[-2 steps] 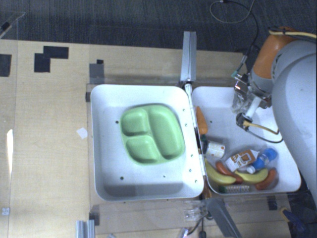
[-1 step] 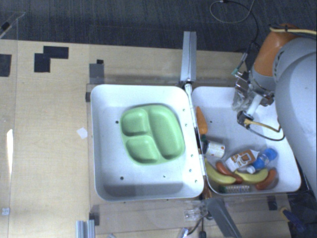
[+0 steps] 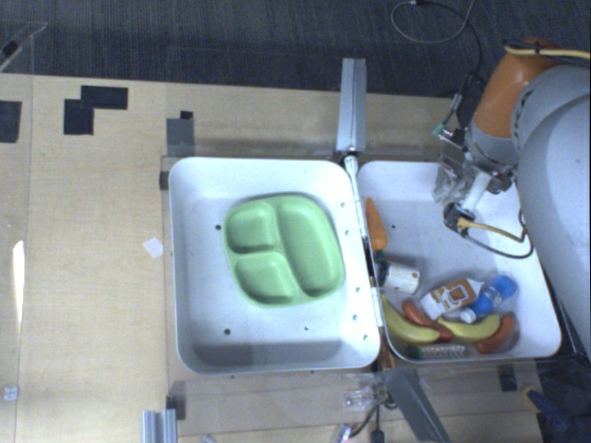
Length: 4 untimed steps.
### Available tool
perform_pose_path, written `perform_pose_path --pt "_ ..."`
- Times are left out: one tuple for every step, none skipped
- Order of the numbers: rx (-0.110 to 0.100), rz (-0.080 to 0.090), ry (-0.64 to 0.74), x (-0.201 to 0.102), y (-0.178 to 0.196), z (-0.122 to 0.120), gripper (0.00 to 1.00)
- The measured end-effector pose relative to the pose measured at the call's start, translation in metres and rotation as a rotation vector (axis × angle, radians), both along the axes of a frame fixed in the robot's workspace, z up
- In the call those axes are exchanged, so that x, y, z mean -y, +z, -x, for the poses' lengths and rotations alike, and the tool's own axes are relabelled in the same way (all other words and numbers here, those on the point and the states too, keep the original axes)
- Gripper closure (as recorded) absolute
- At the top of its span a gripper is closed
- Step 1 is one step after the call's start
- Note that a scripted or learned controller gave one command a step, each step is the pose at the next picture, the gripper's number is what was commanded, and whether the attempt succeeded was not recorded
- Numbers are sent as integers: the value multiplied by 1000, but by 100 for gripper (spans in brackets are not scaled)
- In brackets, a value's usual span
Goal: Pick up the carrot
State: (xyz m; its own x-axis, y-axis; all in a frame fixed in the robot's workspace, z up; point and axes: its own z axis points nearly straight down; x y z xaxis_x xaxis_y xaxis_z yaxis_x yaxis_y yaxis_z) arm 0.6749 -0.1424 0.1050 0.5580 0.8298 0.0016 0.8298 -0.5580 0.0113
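The bench [image 3: 92, 275] was pale wood with black marks [image 3: 92, 107] near its far left. Two white bins sat on it side by side, touching: the left bin [image 3: 199, 330] and the right bin [image 3: 406, 183]. A small white scrap [image 3: 152, 245] lay just left of the left bin.

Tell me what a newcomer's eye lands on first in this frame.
The green divided plate in the middle of the left bin. Next, the clutter along the right bin's near edge, bananas included, and the carrot lying against the divider. The gripper hovers above that bin's far right.
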Motion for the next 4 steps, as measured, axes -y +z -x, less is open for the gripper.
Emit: perform_pose_path --pt "-2 -2 78 -43 -18 3 100" --pt "-10 -5 217 -54 -5 78 100" --pt "-9 -5 38 -40 6 68 100" --pt "-2 -5 -172 -56 -18 18 100"
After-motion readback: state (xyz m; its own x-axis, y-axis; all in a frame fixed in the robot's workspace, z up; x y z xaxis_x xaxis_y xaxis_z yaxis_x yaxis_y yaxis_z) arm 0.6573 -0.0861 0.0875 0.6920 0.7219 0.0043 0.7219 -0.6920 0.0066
